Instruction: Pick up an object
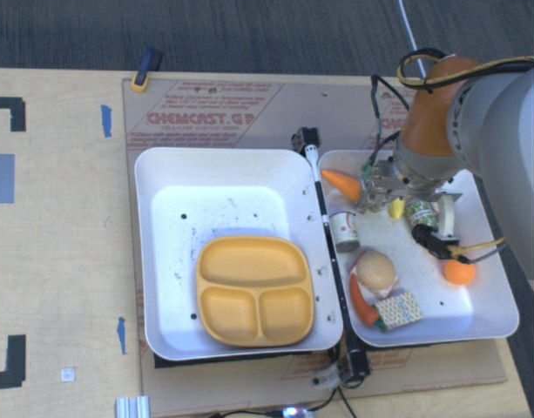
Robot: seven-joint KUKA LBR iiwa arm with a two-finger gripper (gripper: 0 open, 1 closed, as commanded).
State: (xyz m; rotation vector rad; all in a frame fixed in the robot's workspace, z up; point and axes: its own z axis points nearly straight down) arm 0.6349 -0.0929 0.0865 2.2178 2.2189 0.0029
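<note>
Yellow tray (253, 299) sits low in the frame. Gripper (397, 200), grip unclear, should drop straight onto one toy.

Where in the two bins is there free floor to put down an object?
Left bin: bare white floor behind the yellow tray, up to the far wall, and a strip along its left side. Right bin: crowded; the tool hangs over the carrot, can, bun and orange ball. A bare patch lies at its near right corner.
</note>
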